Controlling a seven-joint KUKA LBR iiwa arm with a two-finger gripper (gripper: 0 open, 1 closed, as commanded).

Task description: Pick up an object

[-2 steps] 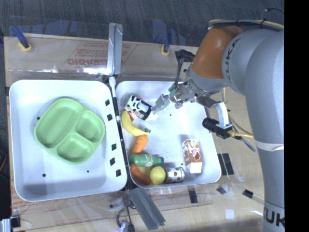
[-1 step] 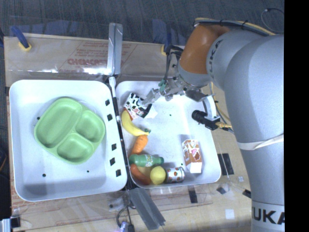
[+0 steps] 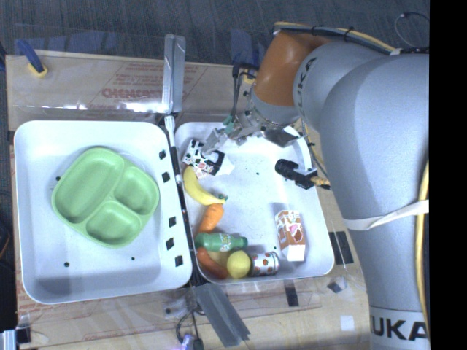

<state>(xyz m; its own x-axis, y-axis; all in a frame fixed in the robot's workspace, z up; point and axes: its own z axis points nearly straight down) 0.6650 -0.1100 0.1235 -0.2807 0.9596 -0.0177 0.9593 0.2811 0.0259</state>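
Grey arm (image 3: 372, 137), nearest the lens, enters from the right and covers that side of the bench. Its orange band (image 3: 281, 71) sits above the far edge of the right bin (image 3: 255, 168). The gripper (image 3: 217, 138) hangs over the far left corner of this bin, just above a black-and-white pack (image 3: 198, 157) and close to touching it. Whether the claw is wide, narrow or holding anything cannot be told at this angle, and nothing is seen lifted.

Right bin, far to near along its left wall:
- The pack lies in the far corner.
- A banana (image 3: 195, 187) lies just beside the pack on its near side.
- A carrot (image 3: 211, 216) is next, close to the banana's tip.
- A green bottle (image 3: 219, 241) lies on its side.
- A red-orange item (image 3: 208, 262), a lemon (image 3: 238, 264) and a small can (image 3: 264, 262) are packed against the near wall.

A carton (image 3: 290, 233) stands apart near the right wall.

Left bin (image 3: 44, 254) holds a green divided plate (image 3: 106, 195) at its centre.
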